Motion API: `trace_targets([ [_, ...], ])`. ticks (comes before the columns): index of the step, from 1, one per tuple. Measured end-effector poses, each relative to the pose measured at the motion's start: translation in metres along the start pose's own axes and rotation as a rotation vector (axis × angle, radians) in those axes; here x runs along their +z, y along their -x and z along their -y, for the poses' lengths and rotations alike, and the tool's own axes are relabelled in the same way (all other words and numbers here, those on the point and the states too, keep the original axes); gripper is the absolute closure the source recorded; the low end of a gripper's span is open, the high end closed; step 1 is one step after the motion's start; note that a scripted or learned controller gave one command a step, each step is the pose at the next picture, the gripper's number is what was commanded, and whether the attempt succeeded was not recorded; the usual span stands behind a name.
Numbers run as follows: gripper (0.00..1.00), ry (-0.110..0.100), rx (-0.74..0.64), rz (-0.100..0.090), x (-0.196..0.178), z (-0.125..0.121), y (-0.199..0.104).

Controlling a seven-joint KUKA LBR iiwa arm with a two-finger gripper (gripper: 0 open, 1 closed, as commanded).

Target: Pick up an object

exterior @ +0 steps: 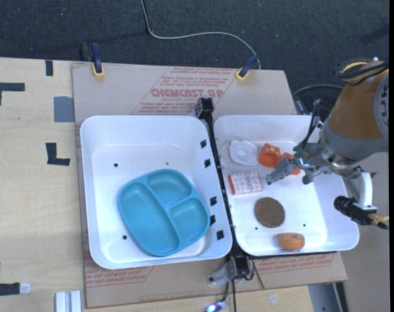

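Fingers [292, 169] of mine hang spread and empty over the right bin [340, 239], just beside the orange block [270, 155], probably my target. Brown disc [270, 212] and orange ball [291, 240] lie nearer the front.

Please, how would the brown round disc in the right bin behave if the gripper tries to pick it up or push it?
The brown disc lies flat on the floor of the right bin, so it will probably slide when pushed, not roll. Being so low, it gives the gripper little edge to pinch and may slip out. It looks thin, so it is likely light; its stiffness cannot be judged.
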State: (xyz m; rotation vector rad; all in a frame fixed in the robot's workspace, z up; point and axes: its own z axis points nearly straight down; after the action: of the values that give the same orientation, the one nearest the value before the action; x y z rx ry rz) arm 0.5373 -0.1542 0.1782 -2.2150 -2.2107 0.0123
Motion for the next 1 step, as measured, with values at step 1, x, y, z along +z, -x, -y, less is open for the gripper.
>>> trace_targets([
  [1,0.0,0.012,-0.003,0.002,-0.0061,-0.0031,-0.0002],
])
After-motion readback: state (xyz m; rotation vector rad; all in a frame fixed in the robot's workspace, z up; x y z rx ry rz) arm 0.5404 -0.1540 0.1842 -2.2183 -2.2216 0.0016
